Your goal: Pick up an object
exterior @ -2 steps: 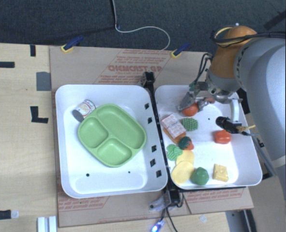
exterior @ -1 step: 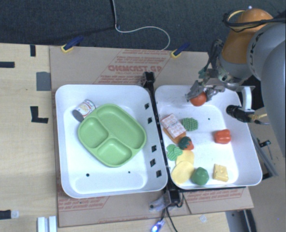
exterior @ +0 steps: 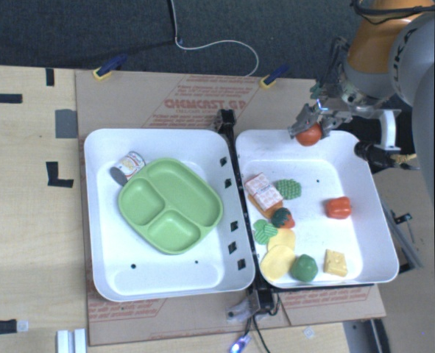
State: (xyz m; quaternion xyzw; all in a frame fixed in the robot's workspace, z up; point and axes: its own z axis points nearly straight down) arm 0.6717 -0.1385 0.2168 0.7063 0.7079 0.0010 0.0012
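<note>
My gripper (exterior: pixel 310 127) hangs over the far rim of the right bin (exterior: pixel 364 169), shut on a small red-orange tomato-like toy (exterior: pixel 310 134) that sits between its fingers, lifted above the bin. Below in the right bin lie a red pepper-like piece (exterior: pixel 338 208), a pink wafer block (exterior: pixel 263 192), a dark green bumpy piece (exterior: pixel 288 189), a strawberry-like piece (exterior: pixel 281 217), a green leaf piece (exterior: pixel 264 232), yellow slices (exterior: pixel 277 254), a green round piece (exterior: pixel 303 268) and a yellow cheese wedge (exterior: pixel 336 262).
The left bin (exterior: pixel 103 226) holds a green divided plate (exterior: pixel 170 205) and a small can (exterior: pixel 126 166) at its upper left. A black divider (exterior: pixel 235 190) separates the bins. A white cable (exterior: pixel 202 46) runs across the dark floor behind the bench.
</note>
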